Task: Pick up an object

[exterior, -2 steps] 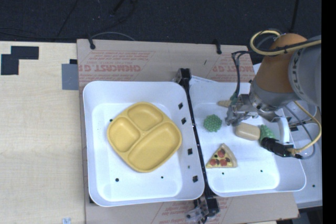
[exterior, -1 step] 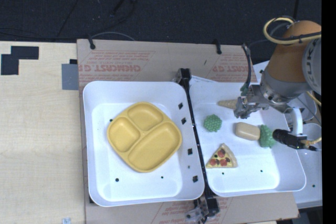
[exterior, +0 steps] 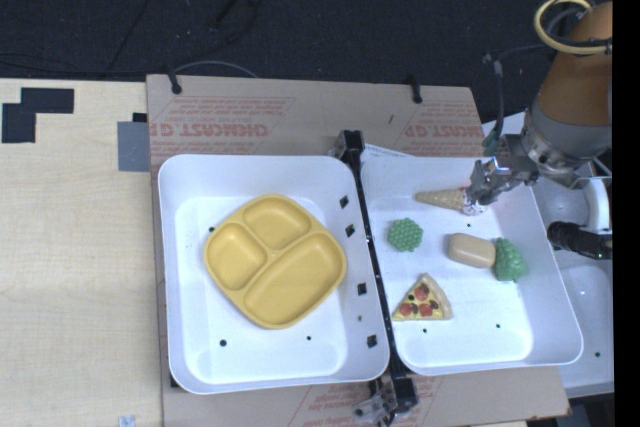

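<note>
Currently over right-hand shallow white bin [exterior: 560, 340], upper part: two-finger gripper [exterior: 478, 194] low at wide end of tan ice-cream-cone toy [exterior: 441, 200]. Cone long axis roughly left-right, tip pointing left toward divider, wide end right, under fingertips. Finger spread too blurred to tell; no object seen between them. Approach from right, along cone axis rather than across. Other candidates further down: green round bumpy toy [exterior: 404, 234], beige block with green leafy end [exterior: 484, 253], pizza-slice toy [exterior: 422, 300]. Yellow divided plastic plate [exterior: 275, 260] in left bin [exterior: 185, 335]
</note>
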Robot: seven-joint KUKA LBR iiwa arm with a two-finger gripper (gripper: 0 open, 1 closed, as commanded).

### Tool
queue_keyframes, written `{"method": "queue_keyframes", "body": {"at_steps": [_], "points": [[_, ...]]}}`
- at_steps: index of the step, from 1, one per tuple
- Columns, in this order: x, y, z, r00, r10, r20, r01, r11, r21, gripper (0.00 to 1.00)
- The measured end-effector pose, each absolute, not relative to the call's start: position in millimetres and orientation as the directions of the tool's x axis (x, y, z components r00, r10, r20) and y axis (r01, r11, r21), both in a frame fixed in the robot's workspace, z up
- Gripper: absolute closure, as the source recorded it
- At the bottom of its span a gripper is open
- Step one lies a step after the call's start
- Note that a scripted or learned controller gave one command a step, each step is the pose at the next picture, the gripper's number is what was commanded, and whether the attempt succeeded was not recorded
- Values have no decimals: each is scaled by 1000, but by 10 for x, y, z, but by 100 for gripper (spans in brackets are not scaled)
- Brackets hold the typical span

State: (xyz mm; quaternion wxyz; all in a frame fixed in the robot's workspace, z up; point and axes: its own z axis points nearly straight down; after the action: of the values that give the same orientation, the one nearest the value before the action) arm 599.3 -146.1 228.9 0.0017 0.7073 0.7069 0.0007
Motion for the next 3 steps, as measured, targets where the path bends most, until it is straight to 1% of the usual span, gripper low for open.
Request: {"method": "queue_keyframes", "body": {"at_steps": [1, 2, 3], "points": [[5996, -1468, 2783, -1, 1000, 0, 1000, 1, 1, 100], [5897, -922, 2765, -2, 1000, 1, 1000, 2, -4, 100], [5825, -363, 2588, -5, 1000, 2, 1000, 5, -5, 100]]}}
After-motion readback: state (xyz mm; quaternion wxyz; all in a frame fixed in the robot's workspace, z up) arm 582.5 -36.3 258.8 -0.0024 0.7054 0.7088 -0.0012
